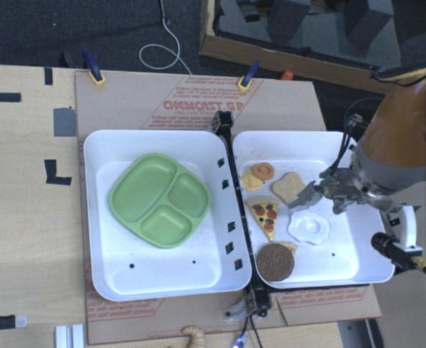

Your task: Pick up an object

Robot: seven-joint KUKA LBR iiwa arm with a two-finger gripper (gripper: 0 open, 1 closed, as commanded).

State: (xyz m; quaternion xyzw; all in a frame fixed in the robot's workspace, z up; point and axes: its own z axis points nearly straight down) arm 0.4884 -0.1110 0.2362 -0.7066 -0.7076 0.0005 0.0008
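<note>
Hovering with spread, empty fingers, the gripper (316,196) hangs above the fried egg (308,228) near the right bin's (343,267) middle; nothing is lifted yet.

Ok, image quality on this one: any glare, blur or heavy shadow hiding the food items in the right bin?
Camera view: even, soft lighting, no harsh shadows. The white right bin is bright, so the fried egg nearly blends into it. The gripper looks soft and dark, detail unclear. Pizza slice and green tray read sharply enough.
</note>
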